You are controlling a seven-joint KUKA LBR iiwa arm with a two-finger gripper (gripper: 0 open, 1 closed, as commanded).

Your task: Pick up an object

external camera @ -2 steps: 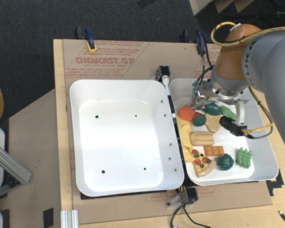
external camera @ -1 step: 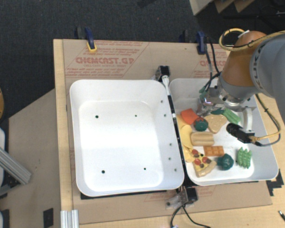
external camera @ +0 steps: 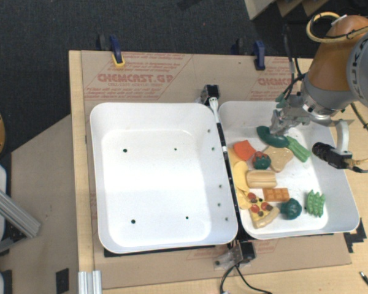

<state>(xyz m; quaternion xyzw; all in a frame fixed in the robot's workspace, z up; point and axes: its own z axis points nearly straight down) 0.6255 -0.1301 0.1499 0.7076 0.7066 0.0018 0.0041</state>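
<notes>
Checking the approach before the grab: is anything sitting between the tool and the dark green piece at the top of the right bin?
Nothing visible does. The tool is right above the dark green piece in the right bin. The light green piece lies against its right end, and the orange piece is apart, lower left.
</notes>
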